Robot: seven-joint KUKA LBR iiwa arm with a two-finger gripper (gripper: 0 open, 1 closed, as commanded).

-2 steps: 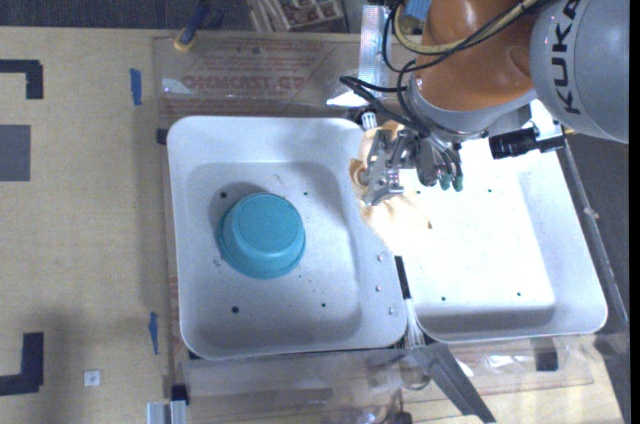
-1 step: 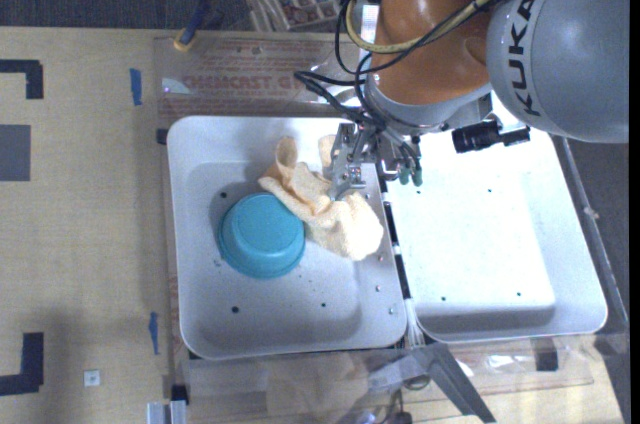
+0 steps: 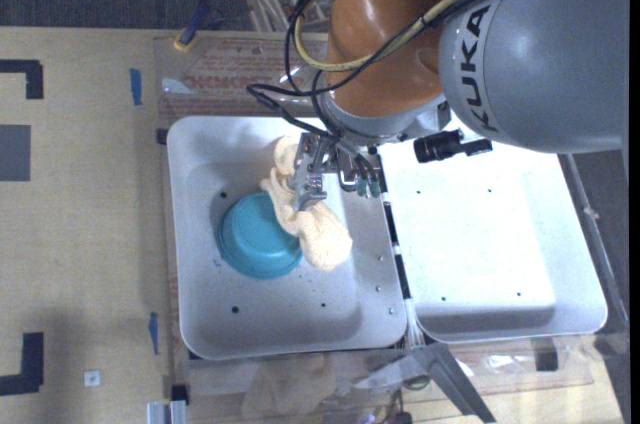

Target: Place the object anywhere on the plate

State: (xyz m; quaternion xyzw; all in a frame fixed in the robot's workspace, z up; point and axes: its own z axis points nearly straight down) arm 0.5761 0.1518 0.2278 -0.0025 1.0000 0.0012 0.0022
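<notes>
Task thing: we take the object to be the pale yellow soft toy (image 3: 312, 217), lying in the left bin (image 3: 200, 312) with its long axis running from upper left to lower right.
Plate: the blue dish (image 3: 258, 237) we read as the plate — it touches the toy's left side, and the toy's edge seems to lap its rim.
Pincer: the pincer (image 3: 308, 187) hangs directly over the toy's upper half, its metal fingers pointing down into the plush.
Pincer state: we cannot tell whether it is spread or closed on the toy; the fingers blur into the fabric.
Key relation: the toy lies under and slightly below-right of the pincer, the plate just to the left — so in our judgement the coming move is a short carry leftward.
Right bin: the right bin (image 3: 490, 252) sits beside the left one.
Writing: "KUKA" in black letters on the grey arm (image 3: 540, 42).
Surface: a pale wooden surface (image 3: 80, 242) with blue tape marks.
</notes>
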